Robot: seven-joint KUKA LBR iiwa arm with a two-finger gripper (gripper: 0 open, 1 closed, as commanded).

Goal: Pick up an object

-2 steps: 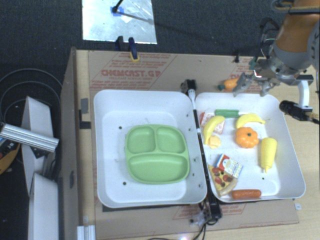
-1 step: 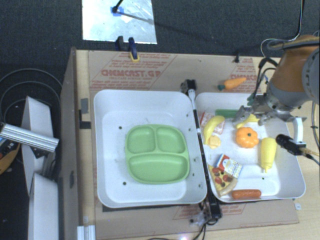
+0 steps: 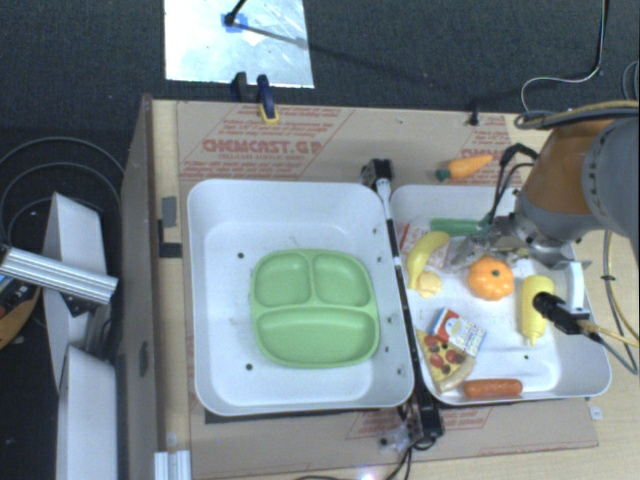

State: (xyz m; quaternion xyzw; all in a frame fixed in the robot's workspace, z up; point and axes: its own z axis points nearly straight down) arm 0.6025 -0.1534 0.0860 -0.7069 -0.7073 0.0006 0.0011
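Cardboard-topped counter (image 3: 300, 133) fills the frame's middle, carrying two shallow white plastic bins. The left bin (image 3: 215, 298) holds a pale green three-compartment plate (image 3: 315, 305). The right bin (image 3: 580, 368) holds the toy food. The grey arm with its orange band (image 3: 570, 183) enters from the right edge, and its gripper (image 3: 478, 240) sits low over the right bin's upper middle, just above the round orange toy fruit (image 3: 491, 279); whether it is wide or narrow I cannot tell.

That fruit looks light, rigid and smooth, likely to roll, so gripping across its widest part seems best.

Nearby lie a yellow banana (image 3: 426, 260), a yellow bottle (image 3: 532, 306), a pizza slice (image 3: 452, 350) and a red sausage (image 3: 491, 389). The arm covers whatever lies beneath the gripper, and a green piece (image 3: 452, 225) beside it is unclear.
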